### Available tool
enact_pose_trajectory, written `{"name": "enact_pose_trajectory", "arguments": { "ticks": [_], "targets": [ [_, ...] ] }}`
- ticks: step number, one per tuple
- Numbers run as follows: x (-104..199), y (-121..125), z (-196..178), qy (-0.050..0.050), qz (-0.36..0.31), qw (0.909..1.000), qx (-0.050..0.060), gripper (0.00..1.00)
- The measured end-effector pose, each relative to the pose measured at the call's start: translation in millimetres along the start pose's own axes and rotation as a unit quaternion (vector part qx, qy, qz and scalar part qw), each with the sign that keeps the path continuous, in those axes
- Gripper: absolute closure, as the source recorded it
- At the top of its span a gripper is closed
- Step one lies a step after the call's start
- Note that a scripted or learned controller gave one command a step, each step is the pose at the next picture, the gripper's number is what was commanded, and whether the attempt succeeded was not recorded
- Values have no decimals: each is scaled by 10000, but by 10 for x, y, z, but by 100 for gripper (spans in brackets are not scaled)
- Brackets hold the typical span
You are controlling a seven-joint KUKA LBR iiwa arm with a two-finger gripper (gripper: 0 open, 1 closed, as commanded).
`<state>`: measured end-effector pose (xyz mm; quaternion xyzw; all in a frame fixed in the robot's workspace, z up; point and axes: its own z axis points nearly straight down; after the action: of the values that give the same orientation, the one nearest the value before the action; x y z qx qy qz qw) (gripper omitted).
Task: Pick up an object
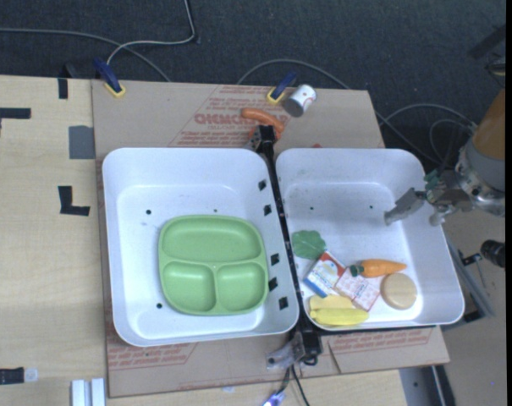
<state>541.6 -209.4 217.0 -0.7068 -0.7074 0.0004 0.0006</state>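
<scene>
I am holding my tool (408, 204) above the right bin (357, 172); the carrot (381, 268) is lying below-left, long axis crosswise (tool state: cannot tell).

This is a robotics lab set up for testing, not a home or a kitchen. Two shallow white bins (124, 252) sit side by side on a cardboard sheet (213, 117) held to a pale wooden bench (35, 252) with blue and yellow spring clamps (110, 79). Black tape marks (69, 201) dot the bench top, and loose cables (154, 36) trail over dark carpet (340, 24) beyond. Toy food, such as a plastic carrot (381, 268), lies in the right bin, and the grey KUKA arm (484, 163) reaches in over its rim.
</scene>
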Motion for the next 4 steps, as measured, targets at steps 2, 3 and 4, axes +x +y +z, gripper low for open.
{"name": "enact_pose_trajectory", "arguments": {
  "ticks": [2, 3, 4],
  "targets": [
    [692, -542, 1279, -16, 7, 10000, -60, 0],
    [53, -394, 715, -10, 9, 10000, -8, 0],
    [512, -161, 1256, -75, 22, 9999, -97, 0]
  ]
}}
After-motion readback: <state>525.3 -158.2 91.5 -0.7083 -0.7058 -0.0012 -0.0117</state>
